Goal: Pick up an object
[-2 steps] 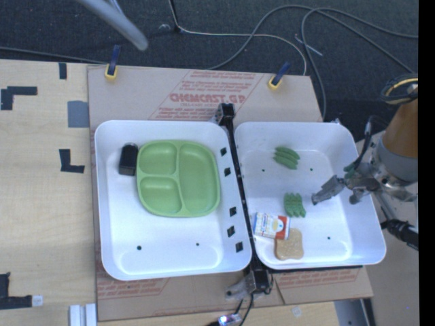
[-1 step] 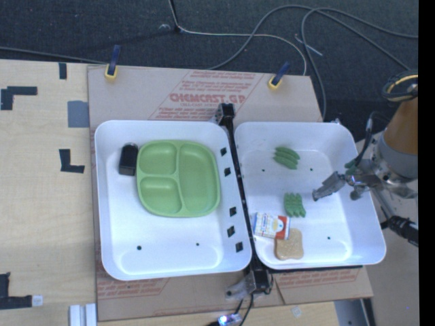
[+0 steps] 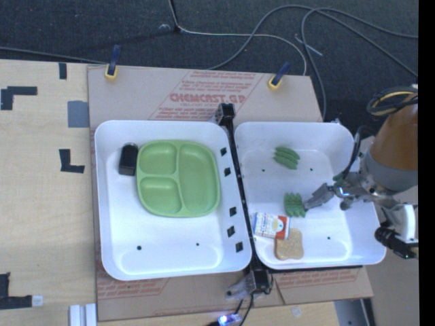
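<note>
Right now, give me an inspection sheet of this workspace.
Surface: two white bins, left bin and right bin, on cardboard.
Job's things: in the right bin, two green pieces, a small carton, a tan slice.
Clutter: green divided plate and black block in the left bin.
Claw: beside the lower green piece; grip unclear.
Cables: several on the dark floor.
Surroundings: clamps on cardboard.

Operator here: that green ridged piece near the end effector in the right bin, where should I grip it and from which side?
Probably from above, across the narrow width of the lower green ridged piece. It lies flat on the right bin floor, and the end effector is already at its right edge. The carton sits close below-left, so avoid that side.
</note>
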Robot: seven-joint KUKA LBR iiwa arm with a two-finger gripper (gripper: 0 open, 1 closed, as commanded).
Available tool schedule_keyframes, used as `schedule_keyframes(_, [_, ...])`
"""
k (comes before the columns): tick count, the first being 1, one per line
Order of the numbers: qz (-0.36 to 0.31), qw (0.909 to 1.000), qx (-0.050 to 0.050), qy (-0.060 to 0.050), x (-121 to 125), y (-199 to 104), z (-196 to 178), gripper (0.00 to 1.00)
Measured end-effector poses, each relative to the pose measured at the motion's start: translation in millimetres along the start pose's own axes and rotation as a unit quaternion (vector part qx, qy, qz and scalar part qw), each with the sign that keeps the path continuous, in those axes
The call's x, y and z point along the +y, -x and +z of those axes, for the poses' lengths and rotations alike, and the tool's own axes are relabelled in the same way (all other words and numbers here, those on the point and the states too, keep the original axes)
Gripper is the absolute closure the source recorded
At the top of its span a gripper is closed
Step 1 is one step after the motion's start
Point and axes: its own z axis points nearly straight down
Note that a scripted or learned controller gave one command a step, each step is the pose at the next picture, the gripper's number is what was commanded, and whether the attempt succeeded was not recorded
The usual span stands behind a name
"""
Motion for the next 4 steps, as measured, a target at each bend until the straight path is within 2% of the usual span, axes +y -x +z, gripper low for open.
schedule_keyframes(1, [0.0,1.0,0.0,0.001,9.2,-3.9,55.0,0.0])
schedule_keyframes(2, [0.0,1.0,-0.001,0.005,11.2,-3.0,61.0,0.0])
schedule_keyframes(3, [-0.001,1.0,0.002,0.007,13.8,-6.3,48.4,1.0])
schedule_keyframes(4, [0.0,1.0,-0.001,0.004,12.9,-3.3,5.7,1.0])
